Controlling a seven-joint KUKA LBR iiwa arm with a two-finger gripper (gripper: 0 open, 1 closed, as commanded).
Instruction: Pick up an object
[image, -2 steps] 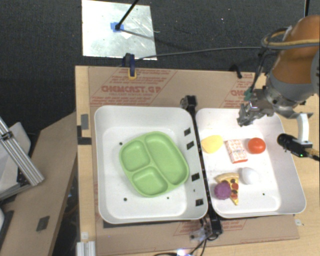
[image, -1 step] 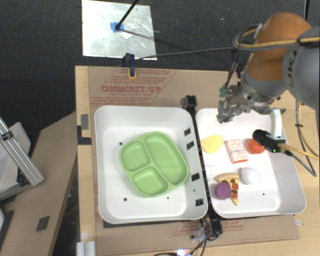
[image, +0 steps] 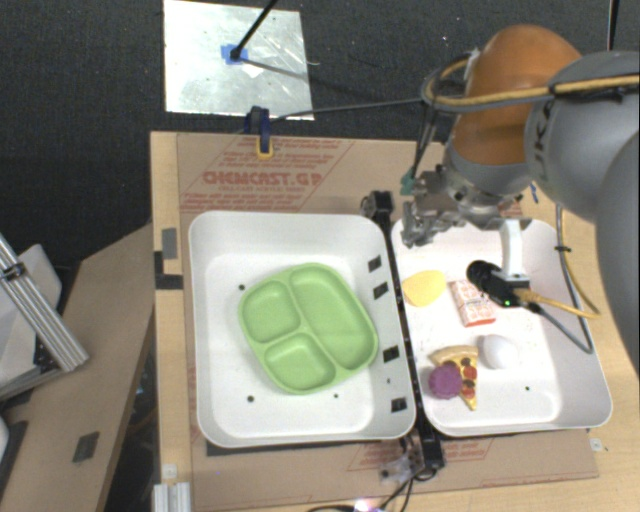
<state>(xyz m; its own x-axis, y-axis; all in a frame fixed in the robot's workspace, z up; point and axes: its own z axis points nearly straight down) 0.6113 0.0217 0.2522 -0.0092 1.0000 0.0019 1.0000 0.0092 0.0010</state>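
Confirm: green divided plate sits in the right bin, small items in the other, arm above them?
Not quite. The camera view shows the green divided plate in the left bin, not the right. The small items, such as the pizza slice toy, lie in the right bin, arm above them.

Brown cardboard-topped bench (image: 270, 165) bearing two bins

Directly on it sit two shallow white plastic bins, touching: left bin (image: 215, 330) at 9 o'clock, right bin (image: 560, 385) at 3 o'clock.
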